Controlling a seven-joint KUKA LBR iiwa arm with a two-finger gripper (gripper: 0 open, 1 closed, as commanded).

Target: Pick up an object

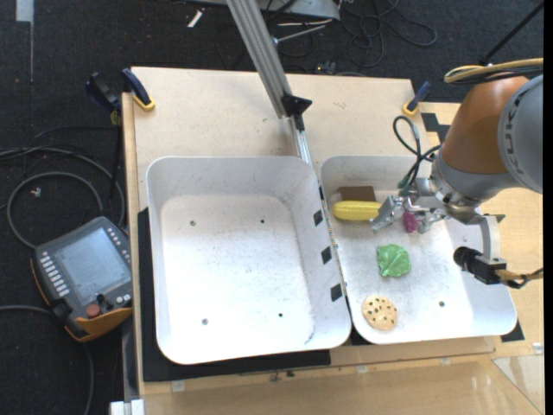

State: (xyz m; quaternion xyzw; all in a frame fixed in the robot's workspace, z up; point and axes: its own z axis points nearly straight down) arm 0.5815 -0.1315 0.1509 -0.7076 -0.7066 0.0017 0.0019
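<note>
Hovering in the right bin (492, 318), the gripper (393, 214) sits just right of the corn cob (355, 210); can't tell how its fingers stand. Green leaf (394, 260) and cookie (379, 312) lie lower down.

A pale wooden bench top (259, 115) sits on a dark carpeted floor (60, 24); black cables (363, 15) tangle across the floor at twelve o'clock, more loop at nine o'clock; a handheld control pendant (85, 277) with a grey screen lies on the floor at eight o'clock; a slanted aluminium strut (259, 46) rises from the bench toward twelve o'clock; yellow-tipped clamps (134, 89) grip the bench corners at ten and one o'clock.
</note>
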